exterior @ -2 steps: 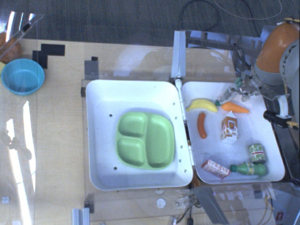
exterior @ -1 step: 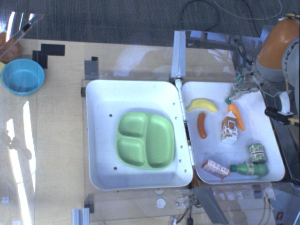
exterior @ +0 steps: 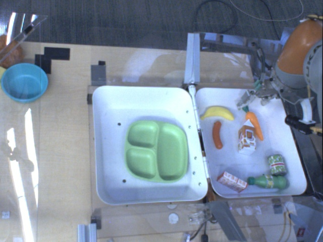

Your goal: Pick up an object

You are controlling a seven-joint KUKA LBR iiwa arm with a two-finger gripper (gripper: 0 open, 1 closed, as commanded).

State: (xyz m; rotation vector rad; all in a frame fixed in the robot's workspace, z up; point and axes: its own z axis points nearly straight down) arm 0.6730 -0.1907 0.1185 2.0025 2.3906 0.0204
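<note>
Over the right bin's point(exterior: 298, 158) far edge, the arm's pincer point(exterior: 251, 99) hangs low, grip state unclear.

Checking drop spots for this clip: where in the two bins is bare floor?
Left bin: bare margin all around the green tray. Right bin: open patch between sausage, carton and snack box; crowded along the bottle and can.

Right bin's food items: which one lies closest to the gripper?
The carrot, orange with a green top, lies just below the gripper near the bin's upper right. The banana and sausage lie farther left; the green bottle lies along the bottom edge.
</note>
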